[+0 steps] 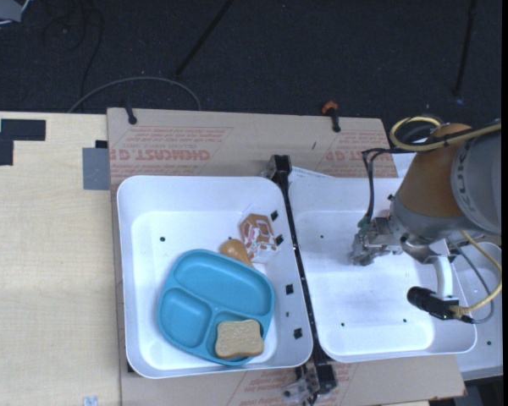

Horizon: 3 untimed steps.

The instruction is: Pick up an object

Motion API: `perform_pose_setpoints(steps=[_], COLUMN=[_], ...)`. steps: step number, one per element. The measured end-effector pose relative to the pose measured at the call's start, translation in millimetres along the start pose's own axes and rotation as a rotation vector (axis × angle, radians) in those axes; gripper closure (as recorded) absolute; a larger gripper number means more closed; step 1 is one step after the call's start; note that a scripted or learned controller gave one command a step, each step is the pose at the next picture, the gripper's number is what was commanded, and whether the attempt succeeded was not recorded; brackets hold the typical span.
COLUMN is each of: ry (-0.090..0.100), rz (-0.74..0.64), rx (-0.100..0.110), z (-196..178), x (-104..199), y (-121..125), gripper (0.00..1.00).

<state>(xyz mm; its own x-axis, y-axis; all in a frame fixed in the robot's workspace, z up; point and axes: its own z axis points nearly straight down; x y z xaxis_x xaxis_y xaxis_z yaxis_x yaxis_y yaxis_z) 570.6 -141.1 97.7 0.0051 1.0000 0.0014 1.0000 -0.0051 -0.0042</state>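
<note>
The arm (pixel 457 184) runs off the right edge, so most of it is cut off. The gripper (pixel 368 248) over the right bin (pixel 389 328) is a blurry dark lump, can't make out its tips. In the left bin (pixel 144 227), the orange thing (pixel 234 249) is half tucked behind the blue tray (pixel 195 307), and the clear wrapper (pixel 258 231) is too small to read.
</note>
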Motion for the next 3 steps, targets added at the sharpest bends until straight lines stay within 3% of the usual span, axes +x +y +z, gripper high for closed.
perform_pose_setpoints(steps=[3], ry=[-0.002], rz=[-0.006], rx=[-0.006], z=[-156.8], x=[-8.0], y=[-5.6], gripper=[1.0])
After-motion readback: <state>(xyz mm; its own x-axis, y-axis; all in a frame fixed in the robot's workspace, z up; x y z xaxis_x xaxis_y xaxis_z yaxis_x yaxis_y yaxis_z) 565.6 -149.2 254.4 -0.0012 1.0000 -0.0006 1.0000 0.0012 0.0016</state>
